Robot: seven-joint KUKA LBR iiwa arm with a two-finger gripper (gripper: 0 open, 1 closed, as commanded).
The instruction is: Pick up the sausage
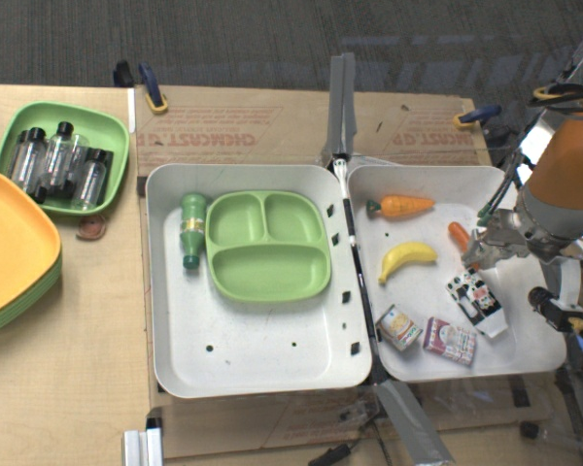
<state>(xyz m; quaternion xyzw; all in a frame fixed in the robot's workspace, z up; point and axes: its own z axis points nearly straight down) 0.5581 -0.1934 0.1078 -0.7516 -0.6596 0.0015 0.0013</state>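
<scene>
The sausage (pixel 459 235), a small orange-red piece, lies in the right bin (pixel 525 357), in its upper right part, a little to the right of the banana (pixel 406 257) and below the carrot (pixel 400 206). The gripper (pixel 478 249) comes in from the right edge of the frame and is just beside the sausage, at its lower right end, maybe touching it; the sausage is not seen between the claw parts, and I cannot tell if the claw is released or clenched, because the metal parts there are small and unclear. Just below the gripper lies a black and white packet (pixel 476 301), and near the lower edge of the same bin are a small can (pixel 399 327) and a pink box (pixel 451 342). In the left bin (pixel 253 367) there is a green divided plate (pixel 268 245) and a green bottle (pixel 192 227) just beside its left side. At the far left of the frame, on the bench, stand a green tray with dark bottles (pixel 62 159) and a stack of orange plates (pixel 15 260).
</scene>
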